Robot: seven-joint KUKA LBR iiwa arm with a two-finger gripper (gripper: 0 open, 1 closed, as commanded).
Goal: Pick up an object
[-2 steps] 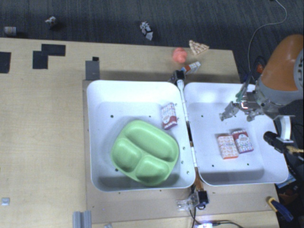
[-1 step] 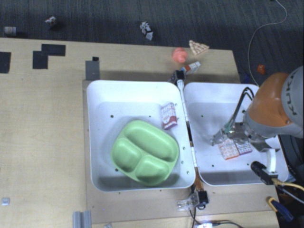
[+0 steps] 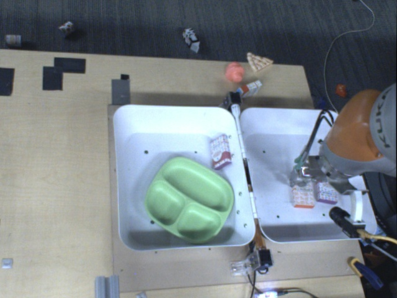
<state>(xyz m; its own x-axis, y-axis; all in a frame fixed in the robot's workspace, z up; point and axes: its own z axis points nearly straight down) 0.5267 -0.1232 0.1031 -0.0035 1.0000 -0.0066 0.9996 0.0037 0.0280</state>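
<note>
Bench (image 3: 56, 185): pale wood-look board, matt and smooth. Both white bins (image 3: 124, 166) (image 3: 273, 123): smooth plastic with a soft sheen. Green divided tray (image 3: 189, 197): smooth moulded plastic, faintly glossy. Small packet (image 3: 220, 151) near the left bin's right edge: printed wrapper, slightly shiny. Arm's orange band (image 3: 353, 132): smooth, satin finish.

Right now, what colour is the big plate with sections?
Light green plate, seen in the camera view, in the left bin.

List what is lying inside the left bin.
The left bin holds a green divided tray lying tilted, and a small red-and-white packet near its right wall. Whatever lies beneath the tray is covered and cannot be seen.
</note>
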